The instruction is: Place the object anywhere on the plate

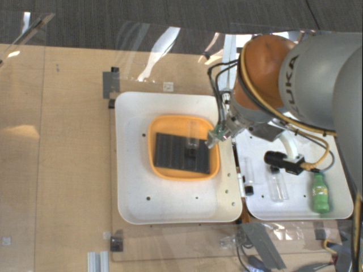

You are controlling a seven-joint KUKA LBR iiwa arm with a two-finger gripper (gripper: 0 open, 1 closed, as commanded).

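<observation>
While the gripper hangs at the right rim of the orange plate, a dark ribbed slab is seen lying flat inside that plate, in the left bin, and it is judged to be the task's object. It sits just left of the gripper, near it but not visibly in it. Whether the gripper is open or closed cannot be told from this slant, since the tool is small and partly blurred against the rim. Now the risks. If the slab is not yet released, it could be dragged back off the plate when the arm is lifted. If the tool is brought lower or swept left, the plate's rim could be clipped and the plate tipped or shoved across the bin. A small dark shape with something faint and clear above it is noticed on the slab, but it cannot be identified. The green bottle in the right bin is well apart.
</observation>
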